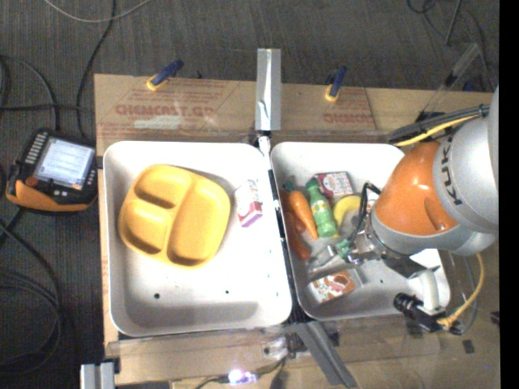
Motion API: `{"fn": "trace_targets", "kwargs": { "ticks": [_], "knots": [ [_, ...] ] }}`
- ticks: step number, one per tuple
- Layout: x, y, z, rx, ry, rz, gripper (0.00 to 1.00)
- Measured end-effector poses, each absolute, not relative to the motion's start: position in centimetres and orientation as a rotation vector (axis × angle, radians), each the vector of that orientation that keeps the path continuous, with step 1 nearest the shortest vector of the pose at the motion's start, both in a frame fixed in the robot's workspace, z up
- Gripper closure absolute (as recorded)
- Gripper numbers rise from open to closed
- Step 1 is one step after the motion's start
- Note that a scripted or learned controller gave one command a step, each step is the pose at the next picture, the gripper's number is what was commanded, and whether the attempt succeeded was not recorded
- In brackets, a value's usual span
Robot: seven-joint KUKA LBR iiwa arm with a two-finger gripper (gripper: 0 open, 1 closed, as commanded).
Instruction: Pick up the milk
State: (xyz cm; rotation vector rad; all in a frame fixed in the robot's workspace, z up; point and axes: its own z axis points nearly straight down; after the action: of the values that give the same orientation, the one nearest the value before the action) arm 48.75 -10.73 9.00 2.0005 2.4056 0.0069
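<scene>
A robot lab — clamps (pixel 165 74) hold the tabletop (pixel 203 104), a teach pendant (pixel 55 171) sits beside, cables (pixel 73 6) cross the carpet.

Table (pixel 203 104) with brown cardboard-like top, spanning the frame's centre. Directly on it: left white bin (pixel 122 298) and right white bin (pixel 381 294), side by side and touching at the centre; two clamps, blue-yellow (pixel 165 74) and (pixel 334 83), along its upper edge

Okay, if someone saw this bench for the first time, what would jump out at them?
The yellow divided tray lying in the left bin, with a small pink-and-white milk carton beside its right edge. Then the arm's orange band over the right bin, where a carrot, a green bottle and packets crowd together.
</scene>
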Motion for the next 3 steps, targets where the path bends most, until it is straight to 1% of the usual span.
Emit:
{"fn": "trace_targets", "kwargs": {
  "ticks": [1,2,3],
  "knots": [
    [48.9,-10.7,10.0,2.0,2.403,0.011,1.0],
    [48.8,-15.8,14.4,2.137,2.304,-0.005,1.0],
    [48.7,-9.9,9.0,2.592,1.761,0.007,1.0]
  ]
}}
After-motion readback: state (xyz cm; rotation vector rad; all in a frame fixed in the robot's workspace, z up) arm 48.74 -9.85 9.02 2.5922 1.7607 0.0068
